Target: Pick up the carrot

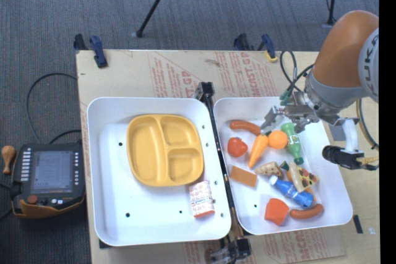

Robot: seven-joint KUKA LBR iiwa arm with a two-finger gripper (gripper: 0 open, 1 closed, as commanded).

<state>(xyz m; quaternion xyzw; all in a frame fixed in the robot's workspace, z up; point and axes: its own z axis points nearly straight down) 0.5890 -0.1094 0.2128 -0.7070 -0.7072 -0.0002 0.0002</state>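
Camera view: hand [283, 120] sits over the right bin [342, 195], near its upper middle, metal fingers pointing down-left; can't tell if it's released or clenched, the tips blur into the clutter, and nothing is clearly gripped. Carrot [258, 149] lies just below-left of the hand, apart from it or at most barely brushed, thick end up toward the hand and tip pointing away down-left. An orange ball [278, 139] touches its thick end, right under the hand. My read: toy carrot, hard smooth plastic, light, stiff, not fragile, prob a bit slippery; the cone shape will tend to squirt out if pinched near the tip, so best to take it across the thicker upper half, jaws square to its long axis, w/ care for the ball crowding that end. Other stuff: glossy red tomato [237, 146] further left of the hand, brown-red sausage [245, 127] to the hand's left, green bottle [294, 146] just below the hand, blue tube [292, 191] well below. Left bin [102, 195], well to the hand's left, has a yellow divided tray [164, 149], matte moulded plastic w/ rounded corners, and a small red-white carton [202, 199]. Bins sit on a plywood table [148, 71].
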